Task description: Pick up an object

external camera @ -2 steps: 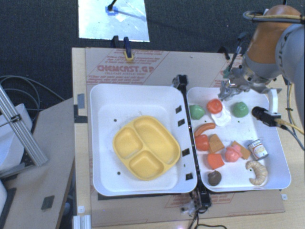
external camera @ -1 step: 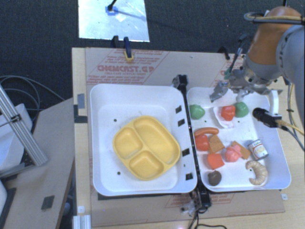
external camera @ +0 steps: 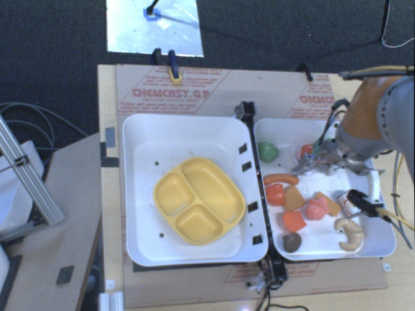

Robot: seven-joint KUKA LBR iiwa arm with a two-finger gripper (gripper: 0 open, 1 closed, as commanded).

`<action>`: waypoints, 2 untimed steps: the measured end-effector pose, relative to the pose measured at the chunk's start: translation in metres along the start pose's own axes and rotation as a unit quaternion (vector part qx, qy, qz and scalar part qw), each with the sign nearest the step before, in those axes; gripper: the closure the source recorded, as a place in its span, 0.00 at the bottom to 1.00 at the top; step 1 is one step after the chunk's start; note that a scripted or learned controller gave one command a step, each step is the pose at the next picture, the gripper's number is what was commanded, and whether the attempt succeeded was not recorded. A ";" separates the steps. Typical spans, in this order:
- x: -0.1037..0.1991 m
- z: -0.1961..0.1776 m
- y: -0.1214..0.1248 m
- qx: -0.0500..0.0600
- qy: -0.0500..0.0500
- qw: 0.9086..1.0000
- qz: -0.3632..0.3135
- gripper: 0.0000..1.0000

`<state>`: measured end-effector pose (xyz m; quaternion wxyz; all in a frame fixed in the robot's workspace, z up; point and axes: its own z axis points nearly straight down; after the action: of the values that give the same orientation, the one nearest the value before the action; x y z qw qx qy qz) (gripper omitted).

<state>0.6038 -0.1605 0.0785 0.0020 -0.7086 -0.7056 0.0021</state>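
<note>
The right bin [external camera: 382,241] holds several toy foods: a green ball [external camera: 268,151], a small red piece [external camera: 307,151], a sausage [external camera: 281,179], a red chunk [external camera: 275,194], an orange wedge [external camera: 295,198], a pink piece [external camera: 316,208], a red-orange cube [external camera: 294,221], a brown lump [external camera: 292,241] and a pale shrimp [external camera: 350,234]. My gripper [external camera: 327,173] hangs low over the bin's upper right part, just right of the small red piece and above the pink piece. I see nothing held in it.
The left bin [external camera: 139,238] holds a yellow divided plate [external camera: 198,199]. A black divider [external camera: 256,186] with clips runs between the bins. Cables trail from the arm across the right bin's right rim. A shiny sheet [external camera: 154,17] lies beyond the bench.
</note>
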 end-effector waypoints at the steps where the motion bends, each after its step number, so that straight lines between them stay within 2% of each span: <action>1: -0.027 -0.004 0.060 0.021 0.013 1.000 0.000 0.00; 2: -0.027 -0.014 0.057 0.022 0.010 1.000 -0.002 1.00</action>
<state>0.6607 -0.1882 0.0919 0.0249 -0.7069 -0.7068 0.0105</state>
